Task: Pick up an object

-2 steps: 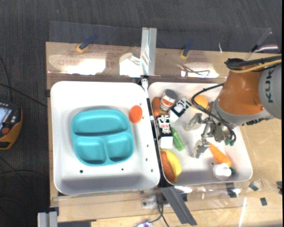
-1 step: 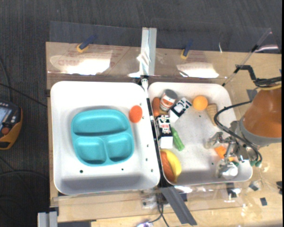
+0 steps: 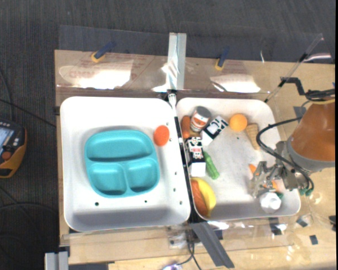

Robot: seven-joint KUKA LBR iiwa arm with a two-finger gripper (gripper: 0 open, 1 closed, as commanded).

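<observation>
Gripper [image 3: 266, 181] low in right bin [image 3: 236, 204], finger state can't tell; white obj [image 3: 270, 200] just below it, orange bit [image 3: 252, 167] just left of it

Two white bins: left bin [image 3: 73, 151], right bin [image 3: 236, 201].

Left bin: one teal divided tray [image 3: 123, 162], three compartments; one small orange ball [image 3: 161, 134].

Right bin: one orange fruit [image 3: 238, 121]; one can [image 3: 200, 118]; two black-and-white dice-like blocks [image 3: 216, 126] [image 3: 195, 148]; one white block [image 3: 198, 168]; one green stick-shaped item [image 3: 212, 167]; one banana [image 3: 207, 194]; one cone-shaped tan item [image 3: 253, 135]. Small items near the hand [image 3: 266, 180]: count unclear.
</observation>
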